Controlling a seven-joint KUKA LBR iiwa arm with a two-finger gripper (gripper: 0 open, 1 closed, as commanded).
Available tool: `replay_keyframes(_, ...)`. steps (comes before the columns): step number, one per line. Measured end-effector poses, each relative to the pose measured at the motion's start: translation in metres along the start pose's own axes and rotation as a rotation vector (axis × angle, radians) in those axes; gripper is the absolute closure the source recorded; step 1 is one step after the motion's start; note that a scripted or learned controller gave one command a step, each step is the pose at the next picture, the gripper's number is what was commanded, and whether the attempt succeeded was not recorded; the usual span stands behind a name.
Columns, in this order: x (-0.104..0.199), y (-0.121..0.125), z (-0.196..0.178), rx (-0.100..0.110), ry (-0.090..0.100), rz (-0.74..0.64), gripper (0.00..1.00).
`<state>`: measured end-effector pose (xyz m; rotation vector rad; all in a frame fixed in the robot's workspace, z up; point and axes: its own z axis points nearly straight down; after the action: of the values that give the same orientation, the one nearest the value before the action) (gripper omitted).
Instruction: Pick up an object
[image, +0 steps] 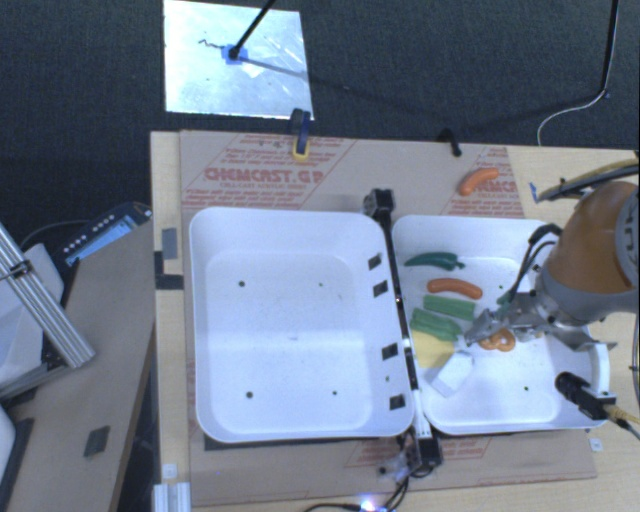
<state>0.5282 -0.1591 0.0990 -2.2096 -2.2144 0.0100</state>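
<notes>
The right bin (520, 405) holds a dark green pepper-like piece (434, 261), an orange sausage-shaped piece (453, 288), light green blocks (440, 316), a yellow piece (430, 350), a white piece (452, 373) and an orange ring-shaped piece (497, 342). My gripper (487, 327) comes in from the right and hangs low over the bin's middle, right at the orange ring and beside the green blocks. Its fingertips are blurred against the ring, and nothing is clearly held between them.
The left bin (290, 320) lies next to the right one, with a black divider strip (395, 310) between them. An orange sausage-shaped piece (478, 181) lies outside on the board behind the right bin. A yellow-blue clamp (300, 135) stands at the board's back edge.
</notes>
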Motion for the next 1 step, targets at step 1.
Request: replay_keyframes(1,0.028,0.0203,0.0131,-0.019,-0.008,-0.004,0.0)
